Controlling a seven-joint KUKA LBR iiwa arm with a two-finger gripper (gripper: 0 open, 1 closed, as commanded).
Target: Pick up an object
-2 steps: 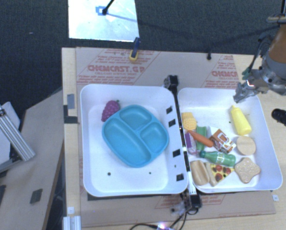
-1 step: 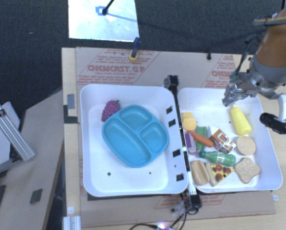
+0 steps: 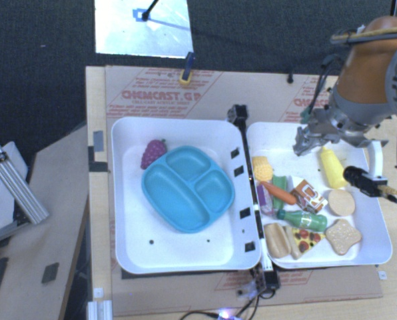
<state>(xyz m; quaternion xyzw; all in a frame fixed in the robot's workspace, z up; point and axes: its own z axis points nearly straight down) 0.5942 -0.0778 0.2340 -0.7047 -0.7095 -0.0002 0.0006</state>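
Note:
My gripper (image 3: pixel 306 144) hangs over the back part of the right bin (image 3: pixel 384 244), just left of a yellow bottle-like toy (image 3: pixel 332 167). Nothing shows in its grasp. Several toy foods lie in this bin: a corn cob (image 3: pixel 262 169), a carrot (image 3: pixel 279 193), a small carton (image 3: pixel 308 195), a green bottle (image 3: pixel 304 219), a round biscuit (image 3: pixel 340 203), a toast slice (image 3: pixel 343 236), a bread roll (image 3: pixel 276 239) and a pizza slice (image 3: pixel 304 241). They sit in front of and below the gripper, apart from it.
The left bin (image 3: pixel 128 249) holds a blue divided plate (image 3: pixel 187 187) and purple grapes (image 3: pixel 154 153) at its back left. A black divider (image 3: pixel 246 179) runs between the bins. A black and white fitting (image 3: pixel 365 177) on the arm overhangs the right bin's right side.

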